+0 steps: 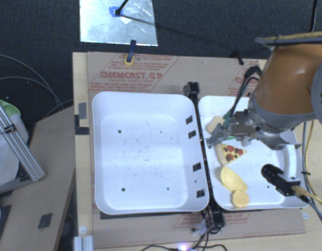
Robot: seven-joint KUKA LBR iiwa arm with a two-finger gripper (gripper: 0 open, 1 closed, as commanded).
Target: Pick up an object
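My gripper hangs low over the left part of the right bin, reaching in from the right under the grey and orange arm. A pale beige piece lies just behind the gripper. Just in front of it lies a toy pizza slice with red dots. Nearer the front of the bin are a yellow oval piece and a smaller yellow piece. I see nothing held in the gripper.
The left bin stands beside the right one, with a black divider with clips between them. Both sit on a cardboard sheet. A metal plate lies on the floor behind.
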